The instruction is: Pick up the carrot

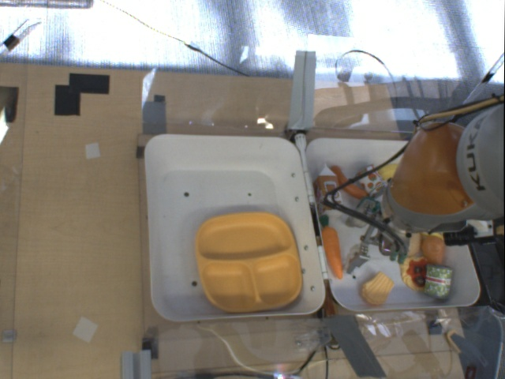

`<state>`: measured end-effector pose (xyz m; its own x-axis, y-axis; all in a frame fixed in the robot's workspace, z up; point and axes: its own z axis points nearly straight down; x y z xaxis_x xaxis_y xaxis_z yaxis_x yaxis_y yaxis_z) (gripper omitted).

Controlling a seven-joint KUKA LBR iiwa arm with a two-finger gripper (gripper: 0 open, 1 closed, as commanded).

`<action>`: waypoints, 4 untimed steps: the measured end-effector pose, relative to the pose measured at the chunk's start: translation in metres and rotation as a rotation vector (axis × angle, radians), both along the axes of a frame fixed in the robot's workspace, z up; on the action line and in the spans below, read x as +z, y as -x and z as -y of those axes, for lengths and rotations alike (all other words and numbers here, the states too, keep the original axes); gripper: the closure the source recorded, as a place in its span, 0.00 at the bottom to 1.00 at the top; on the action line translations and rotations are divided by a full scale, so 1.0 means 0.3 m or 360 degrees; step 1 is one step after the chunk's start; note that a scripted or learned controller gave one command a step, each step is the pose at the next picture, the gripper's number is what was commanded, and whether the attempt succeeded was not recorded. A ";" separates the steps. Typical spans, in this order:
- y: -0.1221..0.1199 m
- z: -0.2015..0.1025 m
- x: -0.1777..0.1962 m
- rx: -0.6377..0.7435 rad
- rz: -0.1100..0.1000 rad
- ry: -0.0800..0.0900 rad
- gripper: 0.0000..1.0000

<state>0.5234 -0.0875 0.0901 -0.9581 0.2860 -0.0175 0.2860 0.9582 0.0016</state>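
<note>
Orange and slim, the carrot (pixel 332 252) lies in the right bin (pixel 465 294), hard against that bin's left wall, its long axis running roughly up and down the view. To its right, close by but apart, hangs the claw (pixel 359 260); I cannot tell how it is set. Judging from this, the coming move is a short shift leftward.

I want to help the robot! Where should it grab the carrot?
Probably around the middle of the carrot, coming straight down from above. It lies flat and lengthwise along the left wall of the right bin, so the fingers should close across its narrow width, though that wall leaves little room.
</note>
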 end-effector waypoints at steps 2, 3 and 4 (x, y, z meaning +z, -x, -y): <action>0.002 -0.001 -0.002 -0.0459 -0.0003 -0.0011 0.00; -0.045 -0.001 -0.004 -0.0520 -0.0015 -0.0009 0.00; -0.063 0.006 -0.003 -0.0906 -0.0011 -0.0010 0.00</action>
<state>0.5423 -0.0891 0.0891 -0.6530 0.7573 -0.0083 0.7574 0.6530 0.0033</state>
